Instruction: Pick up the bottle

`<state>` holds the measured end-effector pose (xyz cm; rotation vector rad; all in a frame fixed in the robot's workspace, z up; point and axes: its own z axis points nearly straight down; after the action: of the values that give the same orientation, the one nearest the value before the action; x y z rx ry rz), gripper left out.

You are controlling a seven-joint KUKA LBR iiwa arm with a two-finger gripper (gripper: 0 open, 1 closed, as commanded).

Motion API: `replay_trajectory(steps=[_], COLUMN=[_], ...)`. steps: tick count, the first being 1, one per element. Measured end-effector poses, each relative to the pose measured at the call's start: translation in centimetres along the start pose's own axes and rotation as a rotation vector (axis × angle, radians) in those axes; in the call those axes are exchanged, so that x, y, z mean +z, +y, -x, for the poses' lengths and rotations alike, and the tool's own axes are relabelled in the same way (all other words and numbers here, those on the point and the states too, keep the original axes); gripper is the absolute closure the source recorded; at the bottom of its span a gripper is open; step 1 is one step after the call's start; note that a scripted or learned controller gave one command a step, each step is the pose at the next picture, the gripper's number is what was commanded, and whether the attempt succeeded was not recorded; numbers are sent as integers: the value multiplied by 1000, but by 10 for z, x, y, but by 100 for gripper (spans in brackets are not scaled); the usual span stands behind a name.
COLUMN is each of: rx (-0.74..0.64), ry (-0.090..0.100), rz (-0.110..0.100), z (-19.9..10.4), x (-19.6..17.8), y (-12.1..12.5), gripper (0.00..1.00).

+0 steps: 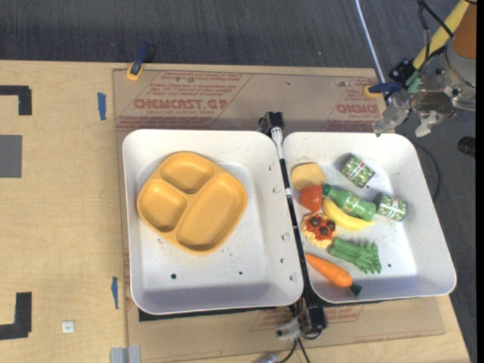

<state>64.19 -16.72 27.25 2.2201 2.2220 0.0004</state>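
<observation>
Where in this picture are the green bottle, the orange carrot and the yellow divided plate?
Green plastic bottle [352, 201], camera view: middle of its body.
Orange toy carrot [329, 270], camera view: middle of its length.
Yellow three-part plate [192, 200], camera view: central ridge where the sections meet.

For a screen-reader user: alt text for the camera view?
A green bottle lies across a banana among toy foods in the right bin; the claw hovers above that bin's far edge. The left bin holds a yellow divided plate.

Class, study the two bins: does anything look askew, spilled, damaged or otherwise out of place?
Nothing looks spilled or broken. The green bottle lies on its side in the right bin, resting across the banana within a crowded heap of toy food. The yellow divided plate sits slightly skewed in the left bin.
</observation>
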Motion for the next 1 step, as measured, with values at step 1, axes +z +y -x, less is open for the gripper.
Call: replay_trajectory(steps=[1], rx=[-250], ry=[1], rz=[0], z=[-40], x=[90], y=[-69], gripper=[0])
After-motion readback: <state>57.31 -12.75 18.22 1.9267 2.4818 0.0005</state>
